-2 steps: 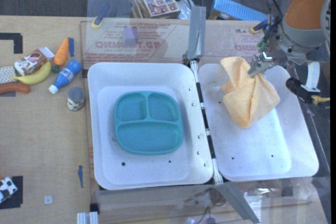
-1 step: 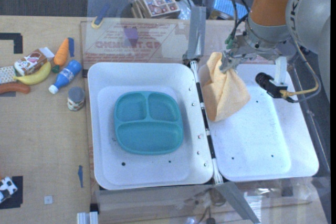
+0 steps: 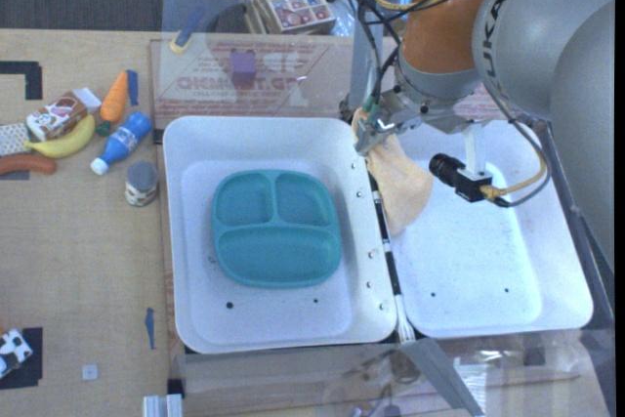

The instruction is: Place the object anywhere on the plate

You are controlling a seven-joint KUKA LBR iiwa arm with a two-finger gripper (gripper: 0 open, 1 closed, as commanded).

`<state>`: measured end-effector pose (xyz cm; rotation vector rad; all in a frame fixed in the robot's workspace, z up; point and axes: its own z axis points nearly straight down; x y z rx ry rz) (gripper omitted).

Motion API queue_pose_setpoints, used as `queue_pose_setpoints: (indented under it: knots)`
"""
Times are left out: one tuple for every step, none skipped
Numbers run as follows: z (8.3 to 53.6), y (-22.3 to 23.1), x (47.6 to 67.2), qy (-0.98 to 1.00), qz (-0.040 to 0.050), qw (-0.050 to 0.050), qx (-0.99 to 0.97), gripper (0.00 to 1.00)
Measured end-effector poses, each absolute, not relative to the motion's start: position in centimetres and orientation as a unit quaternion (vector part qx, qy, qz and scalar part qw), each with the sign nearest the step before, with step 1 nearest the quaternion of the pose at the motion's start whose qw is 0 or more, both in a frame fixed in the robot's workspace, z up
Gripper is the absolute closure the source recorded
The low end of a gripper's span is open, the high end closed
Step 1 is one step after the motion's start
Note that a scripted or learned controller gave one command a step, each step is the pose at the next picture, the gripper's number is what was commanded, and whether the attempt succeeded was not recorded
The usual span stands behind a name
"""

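Your gripper hangs at frame centre over the bins' shared rim, fingers pinching the top of a tan cloth that droops right of the teal plate.

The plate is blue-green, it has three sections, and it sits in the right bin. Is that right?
Not quite. The plate is blue-green and has three sections, but it sits in the left bin, not the right one. The camera view shows it lying flat in the middle of that bin, while the arm reaches over the right bin.
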<state>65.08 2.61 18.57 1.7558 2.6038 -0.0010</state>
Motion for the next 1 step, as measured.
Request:
queue_pose_setpoints:
  knots:
    - [18.51,8.96,58.61,0.831,0.0004,0.000,0.557,1.00]
